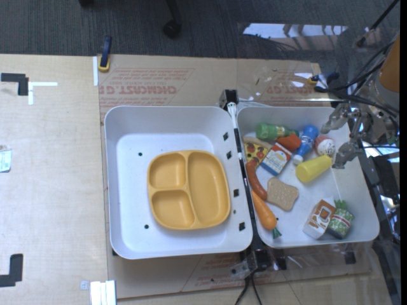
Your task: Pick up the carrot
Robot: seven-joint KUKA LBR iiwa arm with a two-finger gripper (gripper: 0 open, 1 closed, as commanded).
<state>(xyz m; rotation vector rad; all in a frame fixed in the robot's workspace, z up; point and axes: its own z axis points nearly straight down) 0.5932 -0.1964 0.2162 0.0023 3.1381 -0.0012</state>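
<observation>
The metal two-finger gripper (348,146) hangs at the right side of the right white plastic bin (365,230), beside a yellow mustard bottle (313,168); whether it is spread or closed I cannot tell. It holds nothing, so this looks like the approach step. The orange toy carrot (264,212) lies well apart, along the bin's left wall just below a red sausage (256,180). Its long axis runs diagonally, green-tipped end toward the near edge. Next, the gripper must cross leftward and straddle the carrot's width.
</observation>
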